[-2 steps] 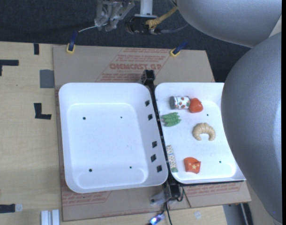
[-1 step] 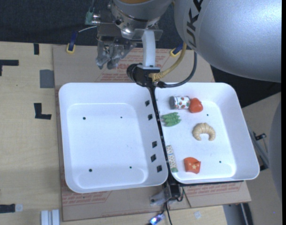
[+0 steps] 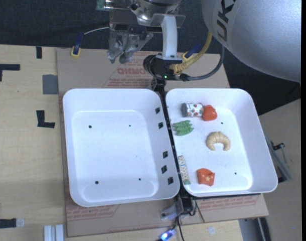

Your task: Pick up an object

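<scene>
Five small items in right bin (image 3: pixel 243 100), tool (image 3: pixel 124 51) fingers unclear

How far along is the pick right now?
Nothing looks picked yet. The end effector hangs above the bench behind the bins, with nothing visible between its fingers. The croissant, can, green toy and two red toys lie in the right bin. Reaching, grasping and lifting remain.

Glossy white plastic bins (image 3: pixel 113 195); matt cardboard (image 3: pixel 88 74) beneath.
</scene>
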Controlling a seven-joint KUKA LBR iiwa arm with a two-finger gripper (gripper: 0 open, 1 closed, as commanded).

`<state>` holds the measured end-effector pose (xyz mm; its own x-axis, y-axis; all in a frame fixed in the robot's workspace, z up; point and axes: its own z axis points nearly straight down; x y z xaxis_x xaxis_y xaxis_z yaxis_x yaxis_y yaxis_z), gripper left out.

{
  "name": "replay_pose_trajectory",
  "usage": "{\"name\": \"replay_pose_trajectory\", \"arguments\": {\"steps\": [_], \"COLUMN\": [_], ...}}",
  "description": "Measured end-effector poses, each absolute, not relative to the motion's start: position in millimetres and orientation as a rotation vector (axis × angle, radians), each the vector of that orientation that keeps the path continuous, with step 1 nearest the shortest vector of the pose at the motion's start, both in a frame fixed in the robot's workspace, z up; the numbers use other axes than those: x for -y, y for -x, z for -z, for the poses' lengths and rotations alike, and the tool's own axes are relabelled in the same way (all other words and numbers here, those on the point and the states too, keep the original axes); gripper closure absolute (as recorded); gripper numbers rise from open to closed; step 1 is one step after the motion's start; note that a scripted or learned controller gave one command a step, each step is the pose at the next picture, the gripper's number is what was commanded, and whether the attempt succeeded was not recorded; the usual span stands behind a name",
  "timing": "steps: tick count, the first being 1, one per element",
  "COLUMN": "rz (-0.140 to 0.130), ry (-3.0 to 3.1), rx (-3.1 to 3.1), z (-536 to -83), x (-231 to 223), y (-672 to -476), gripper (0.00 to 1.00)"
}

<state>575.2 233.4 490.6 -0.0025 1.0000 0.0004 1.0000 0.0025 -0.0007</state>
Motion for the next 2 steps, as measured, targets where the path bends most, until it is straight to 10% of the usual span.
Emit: {"name": "replay_pose_trajectory", "arguments": {"steps": [1, 2], "rz": [-0.003, -0.004], "ry": [2.221, 2.218], "rx": [2.221, 2.224], "z": [-535.6, -482.5], "x": [-177.4, -224.7], "y": [-529.2, -540.9], "gripper": [1.00, 1.00]}}
